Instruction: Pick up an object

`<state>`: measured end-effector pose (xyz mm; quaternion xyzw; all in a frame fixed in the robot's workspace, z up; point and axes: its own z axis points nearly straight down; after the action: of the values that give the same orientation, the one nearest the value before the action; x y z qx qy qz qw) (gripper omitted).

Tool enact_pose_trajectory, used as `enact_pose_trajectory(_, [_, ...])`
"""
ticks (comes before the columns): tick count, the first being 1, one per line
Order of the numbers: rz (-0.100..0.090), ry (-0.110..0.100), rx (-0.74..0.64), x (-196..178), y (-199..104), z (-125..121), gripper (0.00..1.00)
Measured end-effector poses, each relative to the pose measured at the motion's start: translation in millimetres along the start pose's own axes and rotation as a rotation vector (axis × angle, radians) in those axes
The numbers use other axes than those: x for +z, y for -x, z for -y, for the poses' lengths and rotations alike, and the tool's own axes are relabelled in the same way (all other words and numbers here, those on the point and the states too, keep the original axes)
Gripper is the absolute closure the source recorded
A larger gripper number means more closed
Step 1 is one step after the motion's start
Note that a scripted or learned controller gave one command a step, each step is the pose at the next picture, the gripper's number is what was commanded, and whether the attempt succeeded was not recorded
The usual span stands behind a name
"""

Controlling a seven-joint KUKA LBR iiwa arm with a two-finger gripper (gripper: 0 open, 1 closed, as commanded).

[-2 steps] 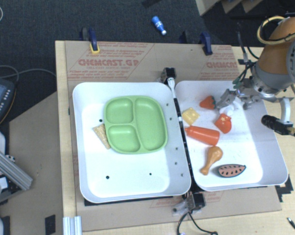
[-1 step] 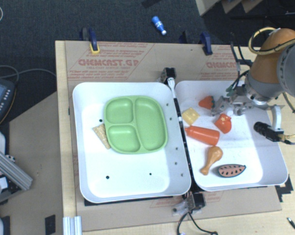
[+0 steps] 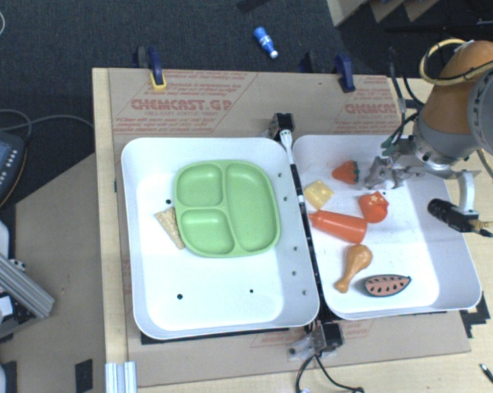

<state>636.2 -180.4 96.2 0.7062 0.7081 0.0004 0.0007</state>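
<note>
Dark carpet surrounds the counter [image 3: 230,97], a brown board clamped at its top edge, carrying two shallow white bins side by side.

Left bin [image 3: 148,260], centre-left of frame: one green divided plate [image 3: 228,208] with three compartments; one tan cracker-like piece [image 3: 169,226] touching the plate's left rim.

Right bin [image 3: 443,268], centre-right of frame, holds the toy foods:
- carrot-like orange piece [image 3: 337,226], long axis running left to right, tilted slightly down toward the right
- yellow cheese-like wedge [image 3: 318,193], just above the carrot's left end
- small red-orange piece with a green tip [image 3: 345,172], toward the bin's upper middle
- red tomato-like piece [image 3: 374,207], touching the carrot's right end
- chicken drumstick [image 3: 354,266], long axis running upper right to lower left
- watermelon slice [image 3: 385,285], lying flat beside the drumstick

Arm: you see it entering from the upper right of frame. The hand [image 3: 383,176] hangs over the upper part of the right bin; you cannot tell its state from this angle.

Key relation: the tomato-like piece lies just below the hand in the frame, the nearest item; the small red-orange piece sits just to its left. In my judgement, you would need only a short descent to reach the tomato-like piece.
</note>
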Motion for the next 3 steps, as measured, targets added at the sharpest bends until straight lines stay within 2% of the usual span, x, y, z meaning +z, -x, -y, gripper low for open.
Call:
enact_pose_trajectory(1, [0.003,0.007,0.001,-65,-1,-4,1.0])
enact_pose_trajectory(2, [0.002,0.007,0.002,-110,-1,-11,1.0])
enact_pose_trajectory(3, [0.002,0.004,0.002,-130,-1,-12,1.0])
